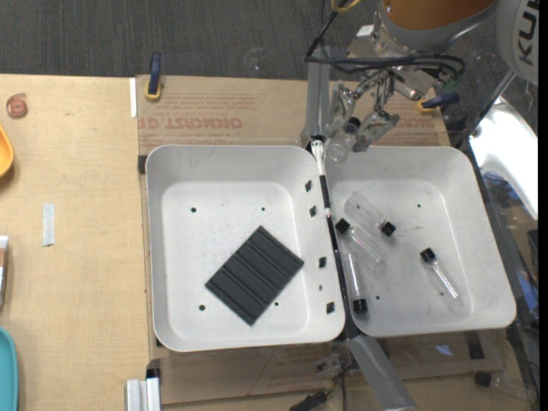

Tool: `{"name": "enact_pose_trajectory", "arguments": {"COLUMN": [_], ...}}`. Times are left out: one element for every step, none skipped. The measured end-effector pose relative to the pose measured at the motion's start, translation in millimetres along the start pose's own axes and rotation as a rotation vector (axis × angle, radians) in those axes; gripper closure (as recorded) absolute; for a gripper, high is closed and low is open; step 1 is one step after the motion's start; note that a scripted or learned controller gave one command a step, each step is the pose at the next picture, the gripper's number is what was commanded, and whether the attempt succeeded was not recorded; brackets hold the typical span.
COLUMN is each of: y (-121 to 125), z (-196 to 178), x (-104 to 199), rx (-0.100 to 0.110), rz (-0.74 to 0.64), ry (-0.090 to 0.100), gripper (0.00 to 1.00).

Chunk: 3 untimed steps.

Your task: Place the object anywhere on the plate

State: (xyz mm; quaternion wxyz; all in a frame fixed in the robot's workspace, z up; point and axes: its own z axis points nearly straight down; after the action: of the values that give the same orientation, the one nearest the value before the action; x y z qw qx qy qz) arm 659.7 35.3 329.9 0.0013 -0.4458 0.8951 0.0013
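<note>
A dark ribbed plate (255, 275) lies flat and at a slant in the left bin (171, 178). My gripper (364, 128) hangs over the back left corner of the right bin (479, 195), close to the wall between the two bins. Its fingers look shut on a clear tube (340, 149) that slants down and to the left from them. Several more clear tubes with black caps lie on the floor of the right bin, among them one at the middle (377, 223) and one at the right (439, 276).
Another capped tube (354, 281) lies along the right bin's left wall. Cardboard (214, 110) lies behind the bins, with a blue and yellow clamp (154, 75) at its left. Cables (342, 54) hang near the wrist. A wooden bench top (68, 187) extends left.
</note>
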Motion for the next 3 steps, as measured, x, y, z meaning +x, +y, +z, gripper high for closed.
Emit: {"name": "enact_pose_trajectory", "arguments": {"y": [65.5, 65.1, 85.2], "z": [6.2, 6.1, 16.6], "x": [-53.6, -53.3, -110.8], "rx": [0.000, 0.000, -0.001], "rz": [-0.200, -0.200, -0.551], "ry": [0.000, 0.000, -0.001], "gripper": [1.00, 0.00, 0.00]}}
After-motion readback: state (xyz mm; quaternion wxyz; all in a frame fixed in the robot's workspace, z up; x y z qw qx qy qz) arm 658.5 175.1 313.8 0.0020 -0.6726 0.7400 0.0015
